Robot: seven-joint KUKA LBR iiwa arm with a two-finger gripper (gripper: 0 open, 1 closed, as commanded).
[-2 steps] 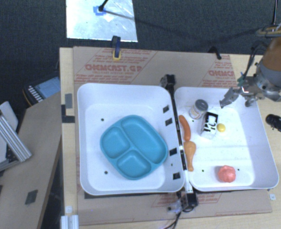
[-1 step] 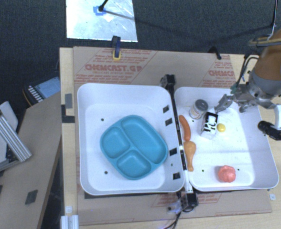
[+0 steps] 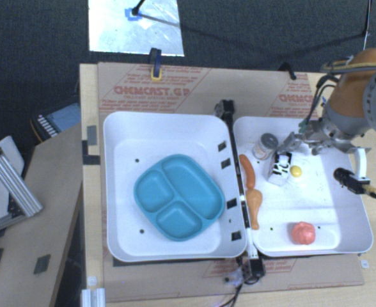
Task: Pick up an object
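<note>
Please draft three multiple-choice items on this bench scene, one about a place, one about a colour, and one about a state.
1. Where does the blue divided tray lie?
A. In the left bin
B. In the right bin
C. On the cardboard outside the bins

2. What colour is the round lump near the right bin's front edge?
A. Green
B. Pink-red
C. Black

3. How does the blue divided tray sit?
A. Flipped upside down
B. Flat, compartments facing up
C. Propped on edge against the wall

Answers:
1. A, since the tray rests on the floor of the left bin.
2. B, as the lump looks pink-red against the white floor.
3. B, because its three compartments open upward.
</note>
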